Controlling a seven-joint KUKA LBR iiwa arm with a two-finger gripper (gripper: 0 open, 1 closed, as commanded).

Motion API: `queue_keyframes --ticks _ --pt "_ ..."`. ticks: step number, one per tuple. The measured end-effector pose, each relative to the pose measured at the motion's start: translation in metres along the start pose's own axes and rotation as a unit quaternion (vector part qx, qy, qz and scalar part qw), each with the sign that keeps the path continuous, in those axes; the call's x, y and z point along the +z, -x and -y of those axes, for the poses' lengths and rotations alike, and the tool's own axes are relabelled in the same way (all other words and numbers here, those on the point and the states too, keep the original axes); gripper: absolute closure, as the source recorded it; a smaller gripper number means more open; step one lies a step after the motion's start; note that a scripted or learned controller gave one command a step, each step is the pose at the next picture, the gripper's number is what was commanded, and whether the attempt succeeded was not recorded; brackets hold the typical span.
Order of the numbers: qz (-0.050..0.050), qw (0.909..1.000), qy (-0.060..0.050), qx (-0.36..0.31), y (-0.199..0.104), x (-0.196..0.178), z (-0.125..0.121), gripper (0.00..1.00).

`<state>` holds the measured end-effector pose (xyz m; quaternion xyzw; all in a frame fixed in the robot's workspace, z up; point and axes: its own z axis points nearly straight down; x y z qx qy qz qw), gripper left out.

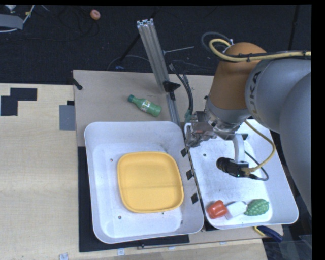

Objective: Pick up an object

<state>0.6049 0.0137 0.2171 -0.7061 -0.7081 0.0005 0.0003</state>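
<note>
End effector [195,133] hovers at right bin's [284,203] far-left corner, grip state unreadable, nothing visibly held; approach step—red object [217,208], white piece [235,209], green object [256,207] lie well nearer camera, needing descent there.

We see a green bottle [144,105] lying on its side on the bench [101,96], near its far edge, just beyond the left bin [96,137]. A slanted aluminium rail [155,51] rises beside it. An orange ball [95,14] rests on the dark floor beyond the bench.
</note>
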Motion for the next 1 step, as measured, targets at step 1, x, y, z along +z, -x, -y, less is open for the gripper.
queue_keyframes --ticks 1 --pt "0.0 1.0 0.001 0.0 -0.0462 -0.0127 -0.0079 1.0"
